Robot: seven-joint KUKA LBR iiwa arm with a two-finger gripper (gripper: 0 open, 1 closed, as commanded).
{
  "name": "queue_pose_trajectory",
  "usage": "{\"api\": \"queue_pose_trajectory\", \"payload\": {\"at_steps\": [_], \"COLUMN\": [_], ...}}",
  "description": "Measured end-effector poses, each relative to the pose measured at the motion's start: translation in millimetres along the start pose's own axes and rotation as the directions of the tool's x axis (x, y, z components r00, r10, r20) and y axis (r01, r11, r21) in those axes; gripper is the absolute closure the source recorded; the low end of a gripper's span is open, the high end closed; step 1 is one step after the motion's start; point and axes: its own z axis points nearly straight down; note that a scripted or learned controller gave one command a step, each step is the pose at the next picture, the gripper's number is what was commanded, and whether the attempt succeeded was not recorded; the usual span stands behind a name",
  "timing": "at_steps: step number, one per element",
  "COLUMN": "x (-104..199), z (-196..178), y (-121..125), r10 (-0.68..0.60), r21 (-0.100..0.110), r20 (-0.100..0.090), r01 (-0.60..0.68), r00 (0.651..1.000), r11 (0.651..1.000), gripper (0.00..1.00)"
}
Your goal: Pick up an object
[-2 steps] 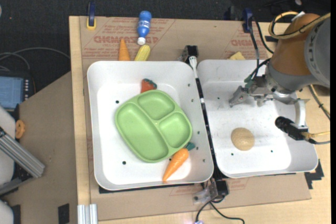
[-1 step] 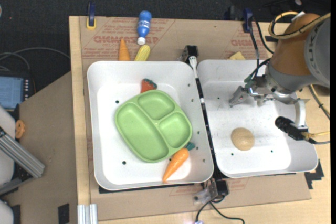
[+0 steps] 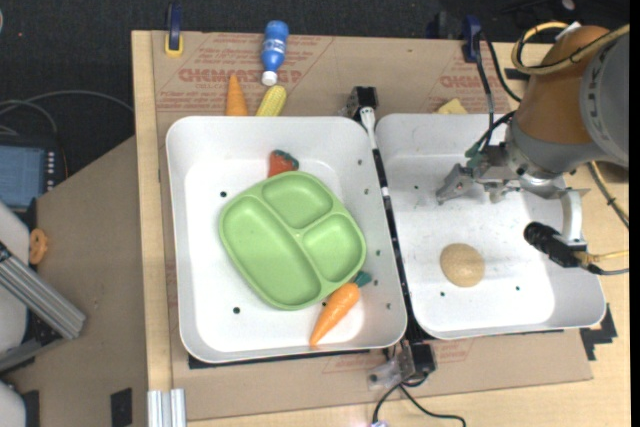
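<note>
Grey tool [image 3: 478, 177], grip state hidden so I cannot tell, hovers over the right bin [image 3: 420, 245], seemingly reaching; next it must drop onto the tan ball [image 3: 462, 265].

Single fixed camera above the bench [image 3: 150, 215], looking down at a slant. Both white bins in frame: left bin [image 3: 190, 245], right bin [image 3: 520, 310]. Arm [image 3: 570, 105] enters from the right. Dark floor along the far edge. Medium distance.
</note>
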Motion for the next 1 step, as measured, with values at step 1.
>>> {"api": "queue_pose_trajectory", "payload": {"at_steps": [1], "x": [0.0], "z": [0.0], "y": [0.0], "r10": [0.000], "r21": [0.000], "r20": [0.000], "r01": [0.000], "r00": [1.000], "r11": [1.000], "gripper": [0.00]}}
